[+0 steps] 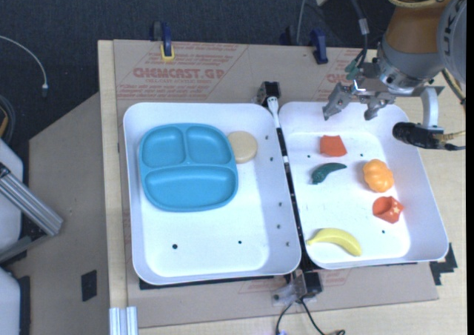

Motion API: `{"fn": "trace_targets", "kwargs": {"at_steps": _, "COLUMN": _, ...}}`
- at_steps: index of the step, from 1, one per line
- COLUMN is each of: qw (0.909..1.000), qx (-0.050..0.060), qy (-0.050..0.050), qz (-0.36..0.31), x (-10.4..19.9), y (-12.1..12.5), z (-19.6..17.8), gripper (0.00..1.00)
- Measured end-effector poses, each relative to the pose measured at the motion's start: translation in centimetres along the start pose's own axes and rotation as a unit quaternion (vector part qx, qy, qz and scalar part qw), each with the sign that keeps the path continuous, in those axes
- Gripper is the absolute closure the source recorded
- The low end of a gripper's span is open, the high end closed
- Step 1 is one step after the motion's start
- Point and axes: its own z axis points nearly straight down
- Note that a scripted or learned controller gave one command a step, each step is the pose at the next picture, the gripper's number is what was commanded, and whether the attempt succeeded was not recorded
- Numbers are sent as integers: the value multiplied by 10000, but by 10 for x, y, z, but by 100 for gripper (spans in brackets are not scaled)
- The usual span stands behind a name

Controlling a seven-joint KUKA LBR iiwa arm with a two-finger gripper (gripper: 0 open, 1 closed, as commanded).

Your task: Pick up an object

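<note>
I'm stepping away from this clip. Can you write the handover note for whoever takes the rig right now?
Gripper: open, holding nothing, above the far edge of the right bin.
Right bin holds: orange block, dark green pepper, orange pumpkin-like piece, red piece, banana.
Left bin holds: blue divided plate and a cream disc touching its right edge.
Done: nothing picked up.
Left: choose an object, descend, grasp, lift. The orange block lies nearest the gripper.

dark carpet floor (111,0) — tan bench top (244,67)
</note>
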Motion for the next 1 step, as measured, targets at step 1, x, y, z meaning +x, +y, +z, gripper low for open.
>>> {"fn": "trace_targets", "kwargs": {"at_steps": 1, "qw": 10000, "qx": 4, "qy": 0, "qz": 9, "x": -4, "y": 0, "z": 44, "gripper": 0}}
